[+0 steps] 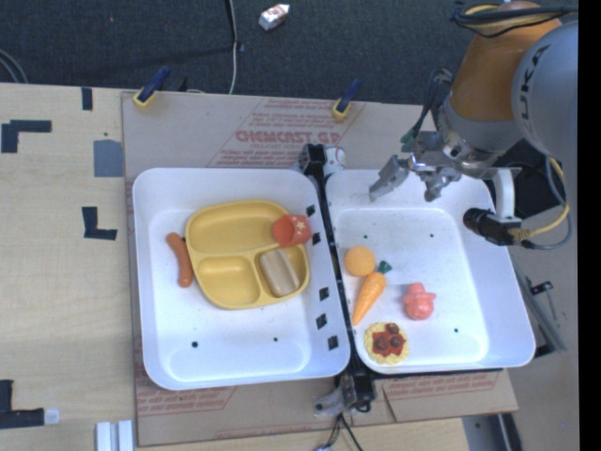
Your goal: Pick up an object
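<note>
Your gripper [410,183] hangs over the back rim of the right bin [474,280], its two grey fingers [386,180] spread well apart with nothing between them. One finger points toward the divider side, the other sits nearer the arm, and both are well clear of every item below. Above the fingers you see the grey wrist, then the orange band [493,64] of the arm reaching in from the right.

Look down into the right bin for your candidates. An orange ball-shaped fruit [359,260] lies near the divider, and a toy carrot [368,295] lies just beside it, its green top close to the fruit and its tip pointing toward the front. A small pink toy [419,302] rests near the carrot, toward the bin's middle. A small round pizza-like piece [386,342] with red topping sits near the front rim.

In the left bin [160,346] you have a yellow divided plate [235,252]. A red tomato-like piece [292,229] sits at its right edge and a tan bread-like piece [278,272] lies in its right compartment. A toy sausage [180,259] lies just beside the plate's left side, on the bin floor.
</note>
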{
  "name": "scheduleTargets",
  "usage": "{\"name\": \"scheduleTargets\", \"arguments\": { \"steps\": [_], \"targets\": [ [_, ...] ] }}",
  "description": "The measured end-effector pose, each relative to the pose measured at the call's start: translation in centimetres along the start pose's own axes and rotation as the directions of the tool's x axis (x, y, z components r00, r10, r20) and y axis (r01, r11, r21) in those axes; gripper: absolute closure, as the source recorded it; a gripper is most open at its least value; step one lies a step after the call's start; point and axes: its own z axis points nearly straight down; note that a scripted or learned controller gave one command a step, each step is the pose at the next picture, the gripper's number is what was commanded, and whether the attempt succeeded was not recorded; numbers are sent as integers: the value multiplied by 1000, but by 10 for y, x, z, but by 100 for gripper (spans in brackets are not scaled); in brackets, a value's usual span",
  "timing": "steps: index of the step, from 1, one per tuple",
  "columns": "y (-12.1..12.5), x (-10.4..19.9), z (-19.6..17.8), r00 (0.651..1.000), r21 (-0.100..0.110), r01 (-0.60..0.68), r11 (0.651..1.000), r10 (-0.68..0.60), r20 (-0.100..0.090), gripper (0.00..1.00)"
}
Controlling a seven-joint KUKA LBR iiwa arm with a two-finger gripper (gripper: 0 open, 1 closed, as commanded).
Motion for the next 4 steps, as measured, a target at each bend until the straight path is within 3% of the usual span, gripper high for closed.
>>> {"name": "scheduleTargets", "arguments": {
  "steps": [1, 2, 3, 4],
  "targets": [
    [-45, 42, 47, 1000, 8, 1, 1000, -1, -2, 0],
    [-70, 30, 42, 1000, 3, -2, 1000, 2, 0, 0],
    [-62, 39, 44, 1000, 0, 1, 1000, -1, -1, 0],
    [-56, 27, 44, 1000, 0, -1, 1000, 1, -1, 0]
  ]
}}
